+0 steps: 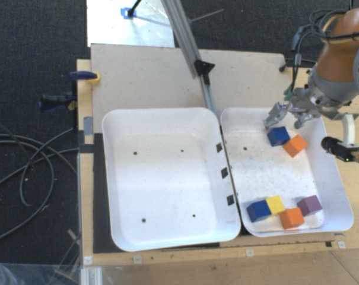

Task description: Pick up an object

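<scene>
Overhead, we see the grey arm (339, 52) with its orange band reaching in from the right, its end effector (291, 116) poised over the far end of the right-hand bin (244, 159). Its two metal fingers (274, 116) are spread apart and grip nothing. Just beside and below them lies a blue cube (278, 136), close to the left fingertip but with no finger around it. Touching that cube's right corner, or very nearly so, is an orange cube (295, 145).

Along the near end of the same bin we count four more blocks in a loose cluster: a second blue cube (258, 210), a yellow cube (275, 204) pressed against it, a second orange cube (292, 218) just in front, and a purple cube (310, 205) to the right. These four sit well apart from the end effector.

Next door, the left-hand bin (117, 159) shows us a bare white floor with a few small dark holes. Both bins rest side by side on the pale worktop (143, 76), where a slanted metal pole (182, 22) crosses toward the seam between them. We also note black cables (25, 159) looped on the dark floor at left.
</scene>
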`<state>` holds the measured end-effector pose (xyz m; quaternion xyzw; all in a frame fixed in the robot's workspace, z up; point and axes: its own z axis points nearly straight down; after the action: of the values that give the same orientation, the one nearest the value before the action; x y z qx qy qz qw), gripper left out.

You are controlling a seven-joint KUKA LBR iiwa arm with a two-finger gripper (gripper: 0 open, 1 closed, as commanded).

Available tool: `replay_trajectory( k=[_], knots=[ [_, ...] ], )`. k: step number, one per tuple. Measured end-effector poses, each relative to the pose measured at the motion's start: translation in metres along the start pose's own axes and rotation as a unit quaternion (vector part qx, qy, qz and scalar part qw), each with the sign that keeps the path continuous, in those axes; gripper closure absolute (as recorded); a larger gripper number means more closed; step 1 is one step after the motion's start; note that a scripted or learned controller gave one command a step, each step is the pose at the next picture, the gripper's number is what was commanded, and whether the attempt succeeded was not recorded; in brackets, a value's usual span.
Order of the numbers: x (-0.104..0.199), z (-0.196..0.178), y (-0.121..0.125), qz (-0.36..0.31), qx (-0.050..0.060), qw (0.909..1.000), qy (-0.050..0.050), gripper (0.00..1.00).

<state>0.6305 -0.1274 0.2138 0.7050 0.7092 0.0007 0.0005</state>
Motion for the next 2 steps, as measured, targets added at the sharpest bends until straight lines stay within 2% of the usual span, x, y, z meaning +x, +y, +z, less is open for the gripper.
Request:
replay_trajectory(
  k=[1,2],
  knots=[
    [0.000,0.000,0.000,0.000,0.000,1.0000,0.000,0.00],
    [-0.003,0.083,-0.028,0.002,0.004,1.0000,0.000,0.00]
  ],
)
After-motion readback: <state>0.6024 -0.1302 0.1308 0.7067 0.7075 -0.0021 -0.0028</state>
